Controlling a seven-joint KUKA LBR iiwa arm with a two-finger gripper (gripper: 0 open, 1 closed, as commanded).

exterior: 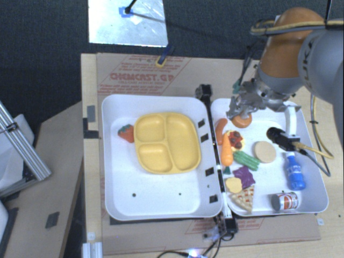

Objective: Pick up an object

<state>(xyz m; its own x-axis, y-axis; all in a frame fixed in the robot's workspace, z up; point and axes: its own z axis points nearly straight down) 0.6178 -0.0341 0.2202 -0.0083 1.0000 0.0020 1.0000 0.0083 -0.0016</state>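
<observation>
Orange and round, a small toy piece (242,121) is sitting at the top-left corner of the right bin (317,198), and the gripper (238,110) is hovering right over it — nothing looks lifted yet, so the pick is, by my reading, barely begun. Whether the pincer is apart or together I cannot tell. Reaching in from the right, the grey arm (322,47) is bending down at the wrist — its orange band (285,42) sitting just above.
</observation>
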